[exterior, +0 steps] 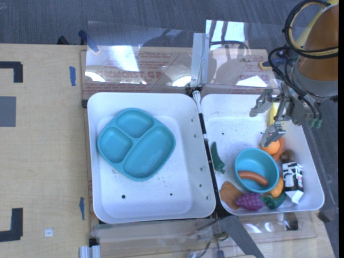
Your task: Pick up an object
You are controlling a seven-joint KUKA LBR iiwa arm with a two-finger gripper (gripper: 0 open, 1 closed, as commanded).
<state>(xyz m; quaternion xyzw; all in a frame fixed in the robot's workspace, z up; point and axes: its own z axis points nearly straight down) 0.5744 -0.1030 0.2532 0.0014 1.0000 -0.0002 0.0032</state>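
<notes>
Two bins: shallow white plastic, side by side on the desk [37,144].
Left bin [107,198]: held a smooth blue three-compartment plate [136,143].
Right bin [231,122]: round blue bowl [257,169] with a sausage [252,177]; knobbly purple grapes [249,201].
End effector [273,134]: metal fingers parted, just above an orange object [274,147], gripping nothing.

Small orange object [274,147], right bin's far right side, beside blue bowl [256,170]

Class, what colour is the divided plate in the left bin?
Teal-blue; the divided plate shows clearly in the camera view.
</notes>
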